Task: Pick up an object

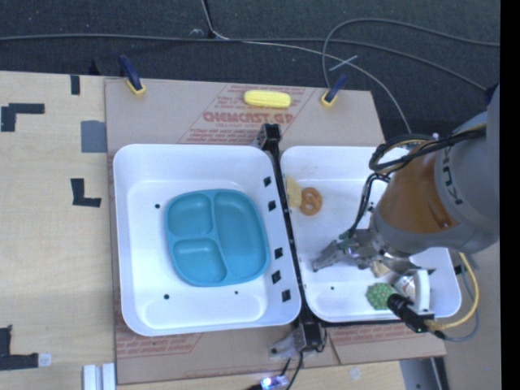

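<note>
**Hand low in right bin, nothing picked yet**

Left side: wooden tabletop [49, 242] with black tape marks, cardboard sheet on it under both bins. Left bin [134, 169] holds a blue divided plate [217, 236], lying flat, roughly centred. Behind the bins, a yellow banana-like toy [266, 98] lies on the cardboard, outside either bin.

Right bin [325, 157]: small orange pretzel-shaped item [310, 201] near the dividing wall, a pale yellow piece just beside it on its left. Green knobbly object [378, 296] sits near the front wall, under the wrist.

Hand [325, 258] is down over the bin floor, fingers [318, 261] pointing left, narrow gap as far as I can judge, nothing visible between them. Pretzel item is apart from the tips, further back; green object is behind them, toward the arm.

To do it well: probably pick one target, open wider, centre over it, come straight down, close only when it sits between the fingers. Pretzel looks thin, so go low.
</note>
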